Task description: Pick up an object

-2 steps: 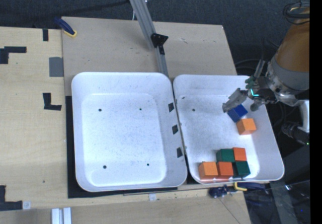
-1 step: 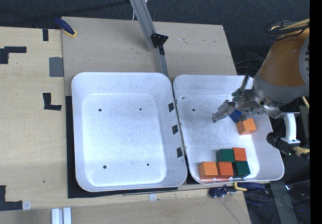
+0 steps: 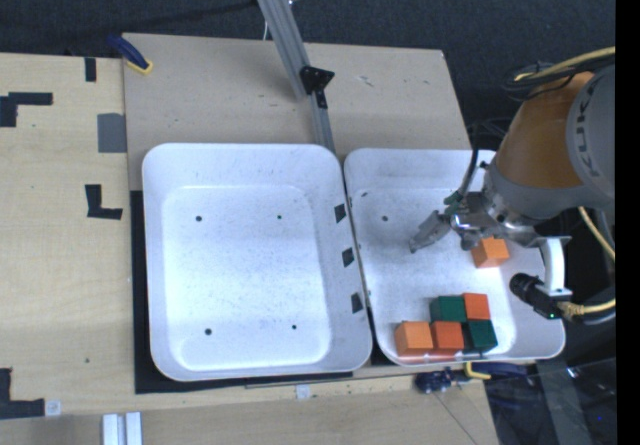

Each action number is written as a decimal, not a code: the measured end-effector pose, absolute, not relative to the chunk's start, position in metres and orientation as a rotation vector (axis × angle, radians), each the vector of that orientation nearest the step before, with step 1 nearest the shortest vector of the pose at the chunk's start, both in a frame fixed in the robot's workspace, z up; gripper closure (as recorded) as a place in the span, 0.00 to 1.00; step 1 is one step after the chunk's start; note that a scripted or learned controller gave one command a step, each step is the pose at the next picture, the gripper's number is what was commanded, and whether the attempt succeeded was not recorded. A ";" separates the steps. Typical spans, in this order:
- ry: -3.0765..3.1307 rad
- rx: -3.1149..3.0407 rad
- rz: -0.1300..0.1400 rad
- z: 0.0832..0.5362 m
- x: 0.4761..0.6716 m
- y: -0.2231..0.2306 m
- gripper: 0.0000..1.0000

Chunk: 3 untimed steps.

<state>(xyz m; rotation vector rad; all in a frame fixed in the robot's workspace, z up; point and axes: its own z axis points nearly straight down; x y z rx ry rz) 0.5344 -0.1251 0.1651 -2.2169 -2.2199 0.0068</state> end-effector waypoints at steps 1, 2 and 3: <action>-2.217 -2.216 0.009 0.104 0.529 -0.132 0.00; -2.221 -2.216 0.002 0.117 0.531 -0.131 1.00; -2.225 -2.221 -0.002 0.161 0.538 -0.133 1.00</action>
